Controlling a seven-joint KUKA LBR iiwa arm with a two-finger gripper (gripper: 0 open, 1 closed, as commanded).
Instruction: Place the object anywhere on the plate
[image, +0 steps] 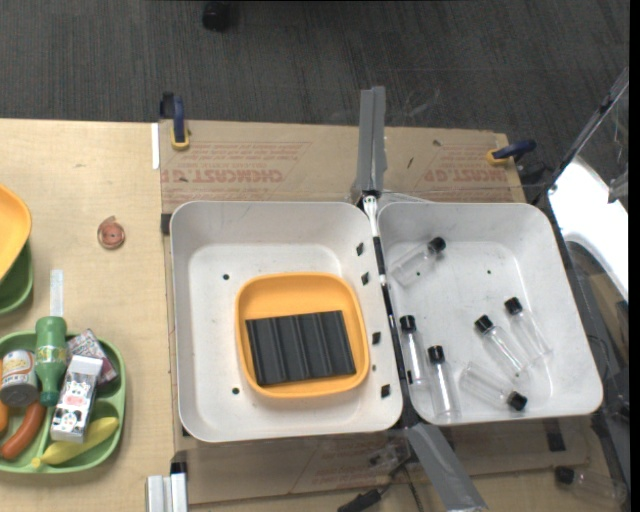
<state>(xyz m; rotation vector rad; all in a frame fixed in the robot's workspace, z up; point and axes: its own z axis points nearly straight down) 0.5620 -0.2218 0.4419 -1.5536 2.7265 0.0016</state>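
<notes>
A pale wooden bench (80, 160) and a brown cardboard sheet (270, 165) carry two shallow white plastic bins. In the left bin (200, 300), a black ribbed rectangular slab (300, 347) lies flat on the orange rounded-square plate (300, 290). The right bin (560, 290) holds scattered clear black-capped vials (497, 340), their glass hard to make out. I cannot tell how open the end effector is or whether it has hold of anything.

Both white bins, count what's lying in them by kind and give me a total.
Clear vials with black caps: 6
Orange plate: 1
Black ridged block: 1
Total: 8
</notes>
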